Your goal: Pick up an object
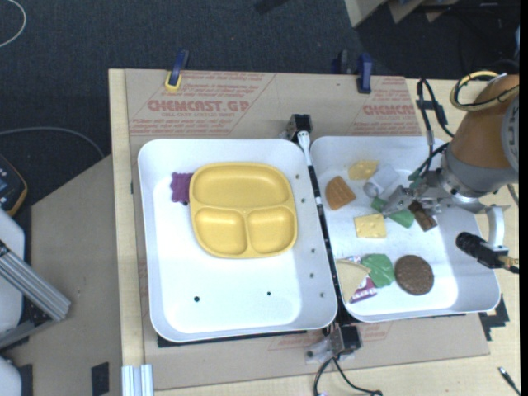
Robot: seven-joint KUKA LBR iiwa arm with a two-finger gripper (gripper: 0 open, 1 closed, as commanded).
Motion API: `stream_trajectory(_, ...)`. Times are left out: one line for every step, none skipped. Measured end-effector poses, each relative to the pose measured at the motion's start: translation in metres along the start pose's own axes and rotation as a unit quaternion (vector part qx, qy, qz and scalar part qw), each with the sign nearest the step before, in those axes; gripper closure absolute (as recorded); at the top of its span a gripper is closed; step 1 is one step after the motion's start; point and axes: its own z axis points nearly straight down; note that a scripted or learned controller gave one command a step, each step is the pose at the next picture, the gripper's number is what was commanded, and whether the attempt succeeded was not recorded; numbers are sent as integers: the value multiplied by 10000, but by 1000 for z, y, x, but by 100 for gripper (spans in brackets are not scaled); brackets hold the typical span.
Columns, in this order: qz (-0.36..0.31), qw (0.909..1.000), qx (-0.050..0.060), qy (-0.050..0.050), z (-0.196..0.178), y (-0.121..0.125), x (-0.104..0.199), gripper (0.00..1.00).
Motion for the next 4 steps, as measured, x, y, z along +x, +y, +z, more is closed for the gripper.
stream_trajectory(3, 10000, -54, -24, -16, 3, -2, 100)
stream_trajectory(5, 10000, -33, -17, -66, 7, -11, 100)
stream_trajectory(-5, 10000, -44, -18, -126, 8, -3, 100)
stream_trajectory(-2, 10000, -34, -15, -141, 9, -3, 100)
